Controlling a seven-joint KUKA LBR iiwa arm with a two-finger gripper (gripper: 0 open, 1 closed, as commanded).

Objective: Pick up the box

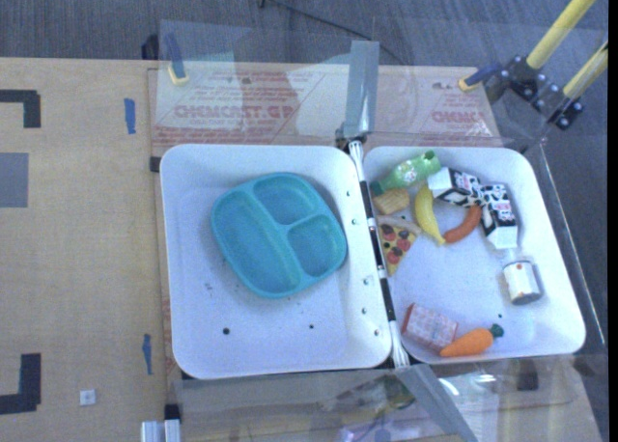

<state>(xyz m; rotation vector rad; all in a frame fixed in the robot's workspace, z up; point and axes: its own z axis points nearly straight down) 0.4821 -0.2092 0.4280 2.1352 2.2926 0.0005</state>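
Box (430, 326), a flat reddish-pink pack, lies at the near edge of the right bin (555, 237), tilted, close beside the divider between the two bins. An orange carrot (469, 342) sits just beside it on its right, seemingly touching its corner. How the hand is set cannot be told from this frame.

Farther back in the same bin, a pizza slice (394, 239), a banana (428, 215), a green bottle (409, 171), a black-and-white carton (494, 207) and a small white can (521, 282) are scattered, all well apart from the box. The left bin (188, 315) holds a teal divided plate (279, 234).

Judging from the layout, the main risk is the box's position. It sits low and flat against the bin floor near the wall and divider, so a descending finger could strike the rim or slide off the top face without catching an edge. The carrot could also be caught alongside, or nudged so that it pushes the box askew. A grasp across the wider span may exceed the opening, so the narrower side looks the safer choice.
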